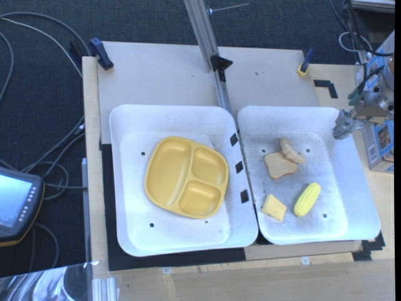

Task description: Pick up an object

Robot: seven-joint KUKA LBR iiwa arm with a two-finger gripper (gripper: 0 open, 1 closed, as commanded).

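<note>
The right bin (351,224) holds several toy foods. A tan bread slice (279,165) lies near its middle, with a smaller tan piece (292,151) touching its upper right. A yellow corn cob (307,199) lies lower right, and a yellow cheese wedge (274,207) sits left of it. My gripper (343,125) hangs at the bin's upper right rim, well apart from all the foods and with nothing seen in it. The rest of the arm runs off the right edge.
The left bin (125,231) carries a yellow divided plate (186,177) in its middle. A metal pole (202,24) rises from the bench behind the gap between the bins. Blue clamps (100,52) sit at the bench's back corners. Cables lie on the floor at left.
</note>
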